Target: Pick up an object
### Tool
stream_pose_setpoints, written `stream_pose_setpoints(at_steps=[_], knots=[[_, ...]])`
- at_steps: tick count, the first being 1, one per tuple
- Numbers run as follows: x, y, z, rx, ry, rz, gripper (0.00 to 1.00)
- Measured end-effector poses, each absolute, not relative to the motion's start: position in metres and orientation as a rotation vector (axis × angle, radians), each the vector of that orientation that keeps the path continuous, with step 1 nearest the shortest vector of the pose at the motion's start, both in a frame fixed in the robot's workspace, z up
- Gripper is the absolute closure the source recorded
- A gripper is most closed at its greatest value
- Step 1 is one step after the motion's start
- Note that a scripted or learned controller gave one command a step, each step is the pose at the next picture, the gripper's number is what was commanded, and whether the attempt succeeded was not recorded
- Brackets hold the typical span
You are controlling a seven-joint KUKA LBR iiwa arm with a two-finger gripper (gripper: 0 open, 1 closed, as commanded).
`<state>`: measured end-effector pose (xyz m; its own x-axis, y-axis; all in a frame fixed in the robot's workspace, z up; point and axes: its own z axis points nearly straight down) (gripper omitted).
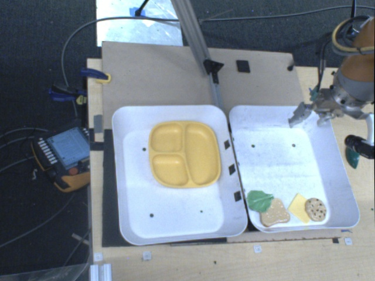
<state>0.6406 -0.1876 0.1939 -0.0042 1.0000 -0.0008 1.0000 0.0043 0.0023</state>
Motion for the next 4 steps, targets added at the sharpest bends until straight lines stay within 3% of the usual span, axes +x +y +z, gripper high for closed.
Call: stream_pose_setpoints(at_steps=[2,3,4], knots=[[0.644,-0.189,0.088,2.215,2.228,-0.001,0.00],[0.645,-0.189,0.085,2.213,2.227,0.001,0.00],[0.646,-0.190,0.098,2.206,2.226,0.004,1.00]])
